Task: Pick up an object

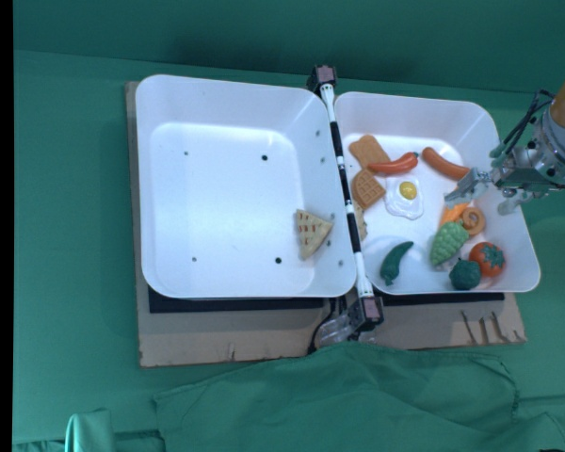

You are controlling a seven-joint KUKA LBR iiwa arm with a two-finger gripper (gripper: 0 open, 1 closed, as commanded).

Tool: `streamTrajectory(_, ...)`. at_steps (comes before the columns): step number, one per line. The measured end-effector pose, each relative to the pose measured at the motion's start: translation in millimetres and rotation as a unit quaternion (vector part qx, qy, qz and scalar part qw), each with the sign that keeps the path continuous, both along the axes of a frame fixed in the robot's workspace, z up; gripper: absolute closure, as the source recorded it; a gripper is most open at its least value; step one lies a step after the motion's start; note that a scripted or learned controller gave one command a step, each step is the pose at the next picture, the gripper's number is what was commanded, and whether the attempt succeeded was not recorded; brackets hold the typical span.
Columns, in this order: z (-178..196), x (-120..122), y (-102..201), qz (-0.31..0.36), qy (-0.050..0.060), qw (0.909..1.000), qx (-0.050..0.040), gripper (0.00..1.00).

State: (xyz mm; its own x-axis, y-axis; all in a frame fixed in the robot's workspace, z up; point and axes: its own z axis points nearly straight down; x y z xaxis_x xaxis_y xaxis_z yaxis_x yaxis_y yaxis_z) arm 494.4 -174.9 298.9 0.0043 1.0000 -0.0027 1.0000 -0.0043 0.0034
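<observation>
Camera view, fixed above the bench: a reddish-brown toy sausage lies in the right white bin, near its far right part, its long axis running from upper left to lower right. The gripper hovers just beside the sausage's lower right end, toward the viewer; its fingers stand slightly apart with nothing between them. The grey arm enters from the right, so this sausage appears the nearest candidate. Below lie an orange spiral pastry, a green bumpy toy vegetable and a fried egg. The left white bin holds a wedge of waffle.
</observation>
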Motion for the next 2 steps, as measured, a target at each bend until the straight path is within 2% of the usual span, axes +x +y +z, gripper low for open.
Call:
streamTrajectory(1,0.0,0.0,0.0,0.000,0.000,1.0000,0.0000,0.00)
streamTrajectory(2,-46.5,-9.4,-1.9,-0.001,0.003,1.0000,0.0012,0.00)
